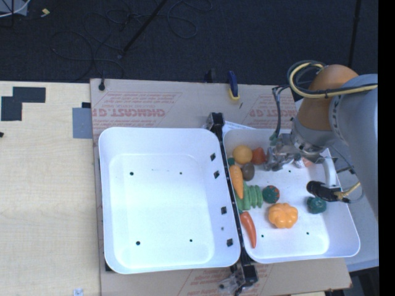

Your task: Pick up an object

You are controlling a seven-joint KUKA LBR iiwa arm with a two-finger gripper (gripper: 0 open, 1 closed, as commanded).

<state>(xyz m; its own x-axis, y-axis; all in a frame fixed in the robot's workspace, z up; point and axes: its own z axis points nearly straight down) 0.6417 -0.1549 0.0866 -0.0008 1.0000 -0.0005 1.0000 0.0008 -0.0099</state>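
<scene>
Reaching in from the right, the arm (345,103) is bending down over the right bin (336,242), its orange band (326,97) facing the camera and the gripper (279,159) hanging low over the bin's upper middle; whether the claw is apart or together cannot be told from this angle, and nothing is showing between it.

Toy foods are lying in the right bin, mostly along its left side. A carrot (236,180) is lying beside the left wall, long axis running top to bottom of the view. A red chilli (249,228) is lying below it, tip pointing toward the near edge, slightly rightward. A green ribbed piece (252,197) is sitting between them. A yellow round fruit (242,154) is resting near the top left, close to the gripper. An orange pumpkin (282,215) is sitting near mid-bin, a dark green round item (270,193) just above it.

The left bin (160,261) is standing alongside. Red printing on the cardboard (154,108) beneath is appearing upside down and is not clearly legible.
</scene>
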